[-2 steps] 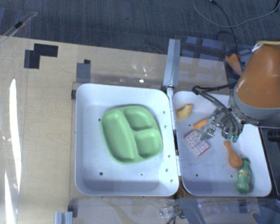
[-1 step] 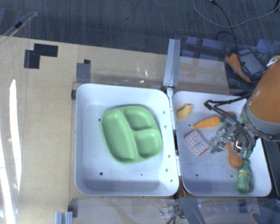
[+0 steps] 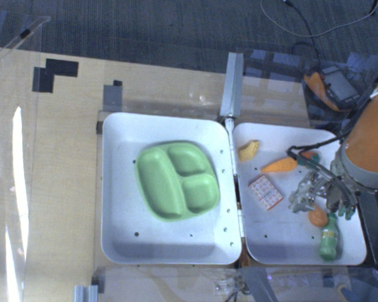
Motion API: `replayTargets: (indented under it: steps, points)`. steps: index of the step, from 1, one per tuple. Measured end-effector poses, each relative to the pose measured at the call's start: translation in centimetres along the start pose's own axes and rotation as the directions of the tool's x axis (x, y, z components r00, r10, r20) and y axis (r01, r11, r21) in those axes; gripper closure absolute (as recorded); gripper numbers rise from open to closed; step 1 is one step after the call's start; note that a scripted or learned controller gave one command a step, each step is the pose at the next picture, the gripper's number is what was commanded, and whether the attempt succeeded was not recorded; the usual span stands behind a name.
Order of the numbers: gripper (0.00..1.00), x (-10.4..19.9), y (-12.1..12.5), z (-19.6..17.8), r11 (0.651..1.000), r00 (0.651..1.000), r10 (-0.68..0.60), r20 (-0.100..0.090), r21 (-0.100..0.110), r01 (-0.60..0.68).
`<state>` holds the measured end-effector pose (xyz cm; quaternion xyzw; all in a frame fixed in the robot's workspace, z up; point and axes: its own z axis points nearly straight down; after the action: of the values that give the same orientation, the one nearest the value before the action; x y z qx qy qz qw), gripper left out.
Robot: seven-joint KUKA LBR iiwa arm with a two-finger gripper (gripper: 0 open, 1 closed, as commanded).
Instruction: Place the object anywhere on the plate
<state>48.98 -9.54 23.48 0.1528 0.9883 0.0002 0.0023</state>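
Observation:
A green plate (image 3: 176, 179) with three compartments lies in the left bin (image 3: 116, 238). The right bin (image 3: 279, 248) holds several small objects: a yellow piece (image 3: 248, 149) at its back left, an orange carrot (image 3: 281, 165), a pink waffle-patterned square (image 3: 265, 191), a small orange ball (image 3: 318, 217) and a green bottle (image 3: 328, 242) near the front right. My gripper (image 3: 306, 198) hangs over the right bin, right of the pink square and just left of the orange ball. Nothing shows between its fingers.
A metal divider (image 3: 232, 86) runs between the two bins at the back. Black cables (image 3: 317, 145) loop from the wrist over the right bin. The wooden bench (image 3: 40, 189) spreads to the left.

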Motion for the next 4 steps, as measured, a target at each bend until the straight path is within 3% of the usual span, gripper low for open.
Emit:
replayTargets:
  steps: [1, 2, 3, 4]
  points:
    - [1.00, -2.4, -7.4, -0.9, 0.991, 0.991, 0.134, 0.004, 0.001, -0.134]
    - [1.00, -2.0, -6.0, -0.7, 0.926, 0.926, -0.377, 0.005, 0.001, 0.377]
    - [1.00, -1.2, -2.5, -2.6, 0.838, 0.838, -0.546, 0.007, 0.001, 0.546]
    - [1.00, -2.1, -4.7, -1.2, 0.930, 0.930, -0.368, 0.001, -0.001, 0.368]
